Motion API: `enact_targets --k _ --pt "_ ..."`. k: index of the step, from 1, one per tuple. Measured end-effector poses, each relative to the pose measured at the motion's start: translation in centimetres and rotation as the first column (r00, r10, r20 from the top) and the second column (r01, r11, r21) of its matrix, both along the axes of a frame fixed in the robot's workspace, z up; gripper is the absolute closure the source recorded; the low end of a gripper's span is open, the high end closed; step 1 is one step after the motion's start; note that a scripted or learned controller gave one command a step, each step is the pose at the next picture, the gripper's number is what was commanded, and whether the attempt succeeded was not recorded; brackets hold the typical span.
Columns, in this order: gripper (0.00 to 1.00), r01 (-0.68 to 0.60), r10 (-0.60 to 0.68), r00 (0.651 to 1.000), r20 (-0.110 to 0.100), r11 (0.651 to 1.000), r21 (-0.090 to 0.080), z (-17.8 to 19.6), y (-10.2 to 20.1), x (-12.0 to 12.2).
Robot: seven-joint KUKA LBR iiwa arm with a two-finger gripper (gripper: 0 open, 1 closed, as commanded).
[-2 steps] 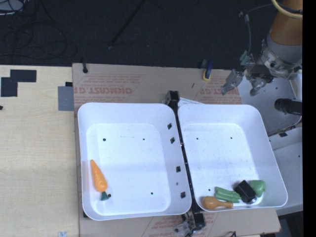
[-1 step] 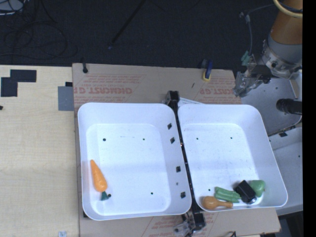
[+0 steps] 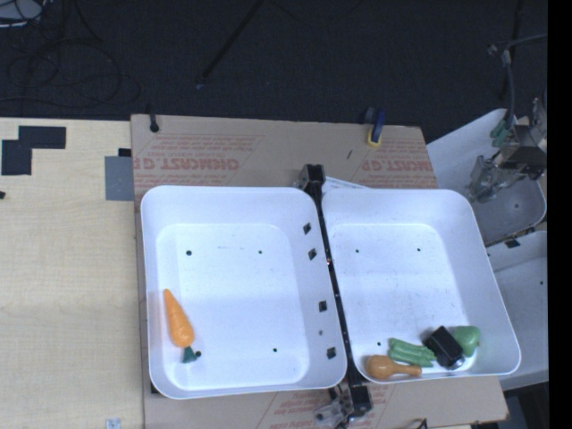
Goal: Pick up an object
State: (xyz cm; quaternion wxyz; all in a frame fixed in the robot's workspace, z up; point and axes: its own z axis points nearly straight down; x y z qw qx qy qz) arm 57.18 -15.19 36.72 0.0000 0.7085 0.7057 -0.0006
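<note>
A smooth, tapered orange carrot with a dark green stub lies in the left bin. Huddled in the right bin's near corner are a glossy orange gourd shape, ridged green pods, and a black block partly covering a rounded green piece. The gripper's state cannot be told.

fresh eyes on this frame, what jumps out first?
The orange carrot, alone near the front-left corner of the left bin. Then the cluster at the right bin's front edge: an orange gourd-shaped toy, a green pod, a black block and a green piece.
</note>
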Motion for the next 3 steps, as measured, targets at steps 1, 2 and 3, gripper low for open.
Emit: enact_targets --k 1,2,3 --pt "1.00 -0.002 0.002 1.000 -0.001 1.000 0.001 2.1 -1.9 -5.1" --pt "1.00 0.000 0.000 1.000 -0.005 1.000 0.002 -1.3 -5.4 -9.5" --pt "1.00 -0.010 0.010 1.000 -0.004 1.000 0.003 -1.9 1.4 -9.6"
